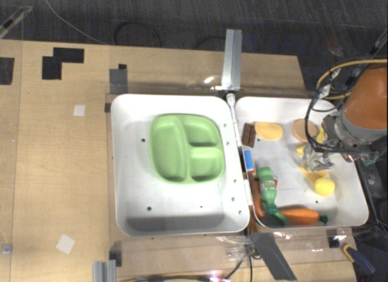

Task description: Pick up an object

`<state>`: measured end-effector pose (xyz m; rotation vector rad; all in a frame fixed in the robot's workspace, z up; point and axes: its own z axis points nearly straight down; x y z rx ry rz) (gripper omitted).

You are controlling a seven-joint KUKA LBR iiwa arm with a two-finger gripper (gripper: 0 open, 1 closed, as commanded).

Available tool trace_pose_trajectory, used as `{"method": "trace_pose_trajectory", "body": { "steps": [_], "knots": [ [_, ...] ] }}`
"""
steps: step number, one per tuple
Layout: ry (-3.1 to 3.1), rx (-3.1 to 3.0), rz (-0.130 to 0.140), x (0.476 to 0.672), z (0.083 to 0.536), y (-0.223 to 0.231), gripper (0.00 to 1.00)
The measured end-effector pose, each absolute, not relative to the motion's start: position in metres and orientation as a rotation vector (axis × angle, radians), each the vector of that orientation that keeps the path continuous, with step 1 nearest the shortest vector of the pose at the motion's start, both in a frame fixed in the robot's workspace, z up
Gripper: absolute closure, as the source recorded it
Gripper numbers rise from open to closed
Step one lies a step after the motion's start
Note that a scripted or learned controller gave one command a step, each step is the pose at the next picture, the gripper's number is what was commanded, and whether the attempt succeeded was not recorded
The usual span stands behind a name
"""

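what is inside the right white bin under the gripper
Under the gripper in the right white bin lie yellow toy pieces; whatever sits directly below the wrist is covered.

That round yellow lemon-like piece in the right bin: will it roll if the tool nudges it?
Probably. The round yellow lemon-like piece looks smooth and rounded, lying on the flat floor of the right white bin, so a nudge may roll it. It looks small, probably light.

Two white bins sit side by side: the left bin (130, 153) and the right bin (354, 208). The left holds one green divided tray (185, 147). In the right I count one carrot (300, 216), one green bottle (267, 190), one brown block (248, 134), one blue item (248, 161), two pale round pieces at the far side (269, 131) (301, 130), and one yellow lemon (324, 186) (other yellow bits beside it are too hidden to count).
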<state>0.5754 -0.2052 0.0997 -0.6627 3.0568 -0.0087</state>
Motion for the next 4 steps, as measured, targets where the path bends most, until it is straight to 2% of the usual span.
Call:
{"method": "trace_pose_trajectory", "body": {
  "steps": [1, 2, 3, 4],
  "knots": [
    [3.06, -0.663, -0.005, 0.574, 0.098, -0.205, 0.0],
    [3.064, -0.625, -0.009, 0.567, 0.09, -0.188, 0.0],
    [3.068, -0.592, -0.01, 0.505, 0.091, -0.186, 0.0],
    [3.076, -0.553, -0.005, 0.591, 0.089, -0.151, 0.0]
  ]
}}
